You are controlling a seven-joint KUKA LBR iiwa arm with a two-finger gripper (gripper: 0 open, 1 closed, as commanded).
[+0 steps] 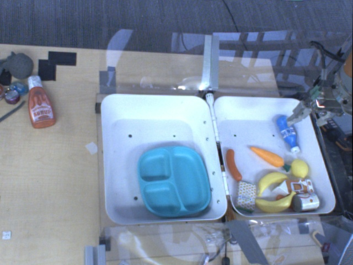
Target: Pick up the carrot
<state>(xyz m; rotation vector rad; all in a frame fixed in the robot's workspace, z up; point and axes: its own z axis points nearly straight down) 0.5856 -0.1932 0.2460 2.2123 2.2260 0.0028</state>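
The orange carrot lies on its side in the middle of the right bin, its green end pointing toward the lemon. My gripper hangs over the bin's far right corner, just above the blue bottle. It is well apart from the carrot, up and to the right of it. Nothing shows in the gripper.
The right bin also holds a reddish sausage, two bananas, a small patterned box, a can and a carton. A teal divided plate sits in the left bin. A ketchup bottle lies on the bench at left.
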